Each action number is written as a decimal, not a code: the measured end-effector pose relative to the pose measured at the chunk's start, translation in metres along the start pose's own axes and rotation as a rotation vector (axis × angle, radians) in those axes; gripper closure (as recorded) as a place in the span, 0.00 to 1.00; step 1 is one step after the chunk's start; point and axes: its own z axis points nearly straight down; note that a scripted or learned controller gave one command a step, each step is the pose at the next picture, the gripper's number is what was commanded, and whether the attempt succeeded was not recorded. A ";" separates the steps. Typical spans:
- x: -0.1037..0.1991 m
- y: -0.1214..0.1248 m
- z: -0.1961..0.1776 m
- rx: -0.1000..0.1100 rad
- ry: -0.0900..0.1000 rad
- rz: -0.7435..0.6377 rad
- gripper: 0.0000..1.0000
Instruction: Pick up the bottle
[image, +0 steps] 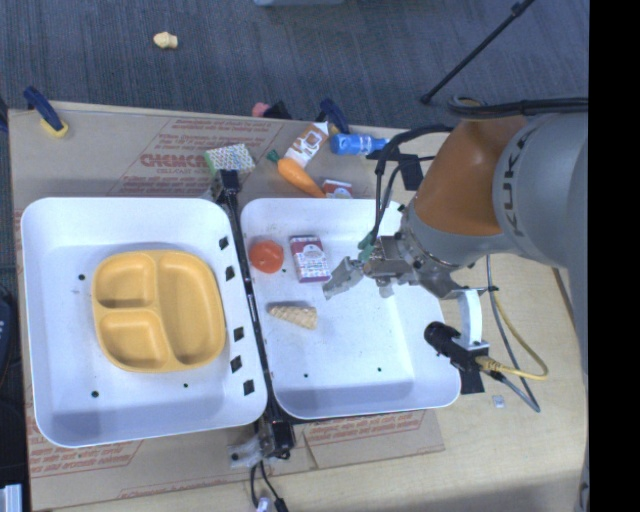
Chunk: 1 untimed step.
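Likely your bottle (307, 143), upper middle beyond the bins, is light, stiff and slick; take its body crosswise. Whether the jaws of the gripper (342, 279) are open, you cannot tell.

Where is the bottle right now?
The bottle lies on the cardboard beyond the right bin's far rim, outside both bins, between the carrot and the blue item.

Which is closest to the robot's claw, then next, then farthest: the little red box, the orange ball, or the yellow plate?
Seen from the camera above, starting from the gripper:
1. The little red box, in the right bin, just to the gripper's left in the picture.
2. The orange ball, farther left in the same bin, near the divider.
3. The yellow plate, over in the left bin.
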 end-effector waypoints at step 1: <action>0.003 0.064 0.128 -0.001 0.000 0.212 0.00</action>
